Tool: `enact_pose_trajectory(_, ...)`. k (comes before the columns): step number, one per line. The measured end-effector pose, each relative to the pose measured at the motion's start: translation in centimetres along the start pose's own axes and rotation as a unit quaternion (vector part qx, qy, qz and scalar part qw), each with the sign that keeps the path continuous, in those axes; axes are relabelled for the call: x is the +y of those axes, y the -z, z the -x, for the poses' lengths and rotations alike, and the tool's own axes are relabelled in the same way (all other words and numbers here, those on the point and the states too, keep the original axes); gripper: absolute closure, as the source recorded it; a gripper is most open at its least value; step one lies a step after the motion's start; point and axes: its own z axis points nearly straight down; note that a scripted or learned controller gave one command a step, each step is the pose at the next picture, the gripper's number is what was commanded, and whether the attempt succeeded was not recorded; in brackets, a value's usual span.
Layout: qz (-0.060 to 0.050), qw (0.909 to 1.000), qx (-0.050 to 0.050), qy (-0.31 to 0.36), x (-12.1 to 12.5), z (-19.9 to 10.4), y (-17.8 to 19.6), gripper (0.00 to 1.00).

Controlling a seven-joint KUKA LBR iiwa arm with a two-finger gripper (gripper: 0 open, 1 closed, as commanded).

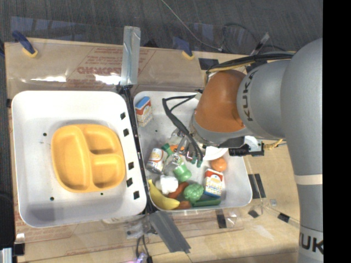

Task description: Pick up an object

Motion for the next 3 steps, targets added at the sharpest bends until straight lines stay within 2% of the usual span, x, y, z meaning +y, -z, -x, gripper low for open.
enact_pose_trajectory(1,0.005,0.9962,0.005,0.087,-0.1,-4.0,-0.2,0.0)
enact_pose_trajectory(2,0.005,0.9961,0.003,0.088,0.0,-3.8,0.9,1.0)
enact_pose_trajectory(3,0.005,0.9997,-0.002,0.024,2.2,9.9,11.9,1.0)
